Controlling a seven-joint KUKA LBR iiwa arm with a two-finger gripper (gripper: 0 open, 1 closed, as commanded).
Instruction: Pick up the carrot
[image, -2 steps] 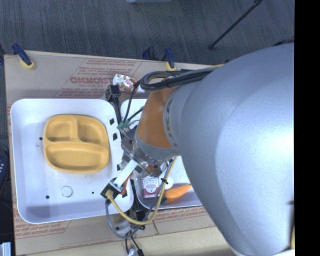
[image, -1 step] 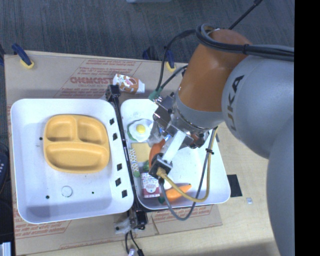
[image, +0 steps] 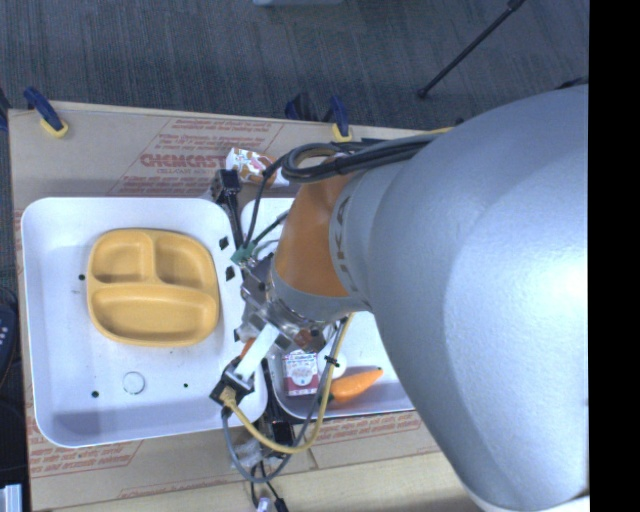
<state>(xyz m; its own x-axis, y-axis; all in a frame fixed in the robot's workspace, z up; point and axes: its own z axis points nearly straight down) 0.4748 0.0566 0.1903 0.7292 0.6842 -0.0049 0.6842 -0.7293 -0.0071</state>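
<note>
Camera view, read from the left: the left bin (image: 40, 300) holds a yellow divided plate (image: 153, 286) in the left-centre of the frame, lying flat and well apart from anything the task concerns. A cardboard sheet (image: 190, 150) lies under both bins, pinned by blue clamps (image: 45, 112) along the upper edge.

Moving right, the arm (image: 470, 280) takes up most of the right half of the frame, its orange band (image: 310, 250) showing at centre. It is bent downward over the right bin (image: 385, 400), with the wrist and its loose cables hanging toward the lower centre. The gripper (image: 285, 385) sits at the lower centre, pointing down into the bin — it is too crowded by wires and housing to tell how far it is spread, or whether it has hold of anything.

The carrot (image: 355, 384) lies just to the right of the gripper, in the lower middle of the frame, on the floor of the right bin and partly hidden by the arm. Its visible orange end looks to be resting flat rather than lifted.

As a judgement, the task seems not yet done — the carrot appears to sit in the bin beside the tool, so the grasp and the lift are likely both left to do.
</note>
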